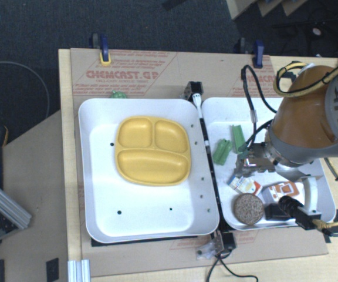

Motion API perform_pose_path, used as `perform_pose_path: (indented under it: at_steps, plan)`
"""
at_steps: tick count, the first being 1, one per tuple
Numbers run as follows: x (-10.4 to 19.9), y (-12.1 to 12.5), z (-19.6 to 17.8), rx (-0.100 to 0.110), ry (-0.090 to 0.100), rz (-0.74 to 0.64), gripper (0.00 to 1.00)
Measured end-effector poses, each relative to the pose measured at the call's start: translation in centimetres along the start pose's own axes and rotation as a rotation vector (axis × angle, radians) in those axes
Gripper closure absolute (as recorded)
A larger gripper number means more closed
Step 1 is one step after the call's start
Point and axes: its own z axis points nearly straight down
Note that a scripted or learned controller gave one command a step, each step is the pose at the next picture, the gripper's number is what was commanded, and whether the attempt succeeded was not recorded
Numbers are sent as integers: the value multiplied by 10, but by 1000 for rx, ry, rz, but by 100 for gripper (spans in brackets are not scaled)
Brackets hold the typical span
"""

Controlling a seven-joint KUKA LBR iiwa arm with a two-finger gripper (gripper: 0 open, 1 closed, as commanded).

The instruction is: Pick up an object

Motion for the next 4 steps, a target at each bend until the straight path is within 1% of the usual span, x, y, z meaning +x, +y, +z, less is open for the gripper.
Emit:
perform_pose_path:
  at_steps: [1,2,3,4]
  plan:
    - [-5,-1,-6,5,-4,9,100]
    - [58,1,-89,-2,0,0,100]
    - [134,1,-129,3,0,-1,100]
    - [98,3,-269,-11,0,10,100]
